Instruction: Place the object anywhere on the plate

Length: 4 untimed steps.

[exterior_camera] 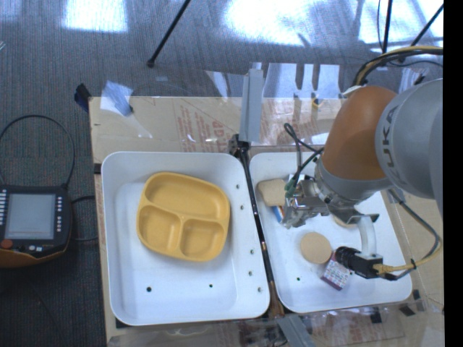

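Nothing placed yet: the yellow plate point(184, 216) sits bare in the left bin point(123, 288), the tool point(293, 212) low in the right bin point(304, 302) near a tan piece point(271, 192); its state I cannot tell

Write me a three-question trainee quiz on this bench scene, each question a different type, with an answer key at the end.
1. True or false: the yellow plate lies in the right bin.
2. Multiple choice: how many compartments does the plate have? A. one B. three C. five
3. Fill in the blank: the round tan disc lies in the ____ bin, below the gripper in the camera view.

Key
1. False; it lies in the left bin.
2. B
3. right
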Tool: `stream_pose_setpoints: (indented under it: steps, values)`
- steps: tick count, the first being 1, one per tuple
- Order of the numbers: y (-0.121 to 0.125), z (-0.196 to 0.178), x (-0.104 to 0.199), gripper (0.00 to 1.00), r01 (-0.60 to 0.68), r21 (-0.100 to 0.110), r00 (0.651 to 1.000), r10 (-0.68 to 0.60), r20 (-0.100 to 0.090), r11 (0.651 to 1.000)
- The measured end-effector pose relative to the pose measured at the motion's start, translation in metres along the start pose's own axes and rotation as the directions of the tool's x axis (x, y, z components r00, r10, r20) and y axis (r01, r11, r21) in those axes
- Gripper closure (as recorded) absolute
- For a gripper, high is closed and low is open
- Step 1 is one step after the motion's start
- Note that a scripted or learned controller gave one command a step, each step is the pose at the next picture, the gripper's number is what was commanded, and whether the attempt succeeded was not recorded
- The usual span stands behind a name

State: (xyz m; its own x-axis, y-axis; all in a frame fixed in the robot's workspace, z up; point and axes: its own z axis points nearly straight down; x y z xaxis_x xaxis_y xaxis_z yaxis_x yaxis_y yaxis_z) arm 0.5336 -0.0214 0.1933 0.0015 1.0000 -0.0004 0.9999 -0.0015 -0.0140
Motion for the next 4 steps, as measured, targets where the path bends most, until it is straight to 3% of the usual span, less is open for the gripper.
stream_pose_setpoints:
  steps: [1, 2, 3, 4]
  values:
    - [-0.048, 0.009, 0.097, 1.00, 0.007, -0.004, 1.000, -0.007, -0.001, 1.000]
    - [-0.061, 0.058, 0.164, 1.00, 0.005, 0.000, 1.000, -0.005, 0.002, 1.000]
    - [-0.058, 0.109, 0.146, 1.00, -0.001, -0.005, 1.000, 0.001, 0.001, 1.000]
    - [-0.058, 0.068, 0.185, 1.00, 0.003, -0.009, 1.000, -0.003, 0.000, 1.000]
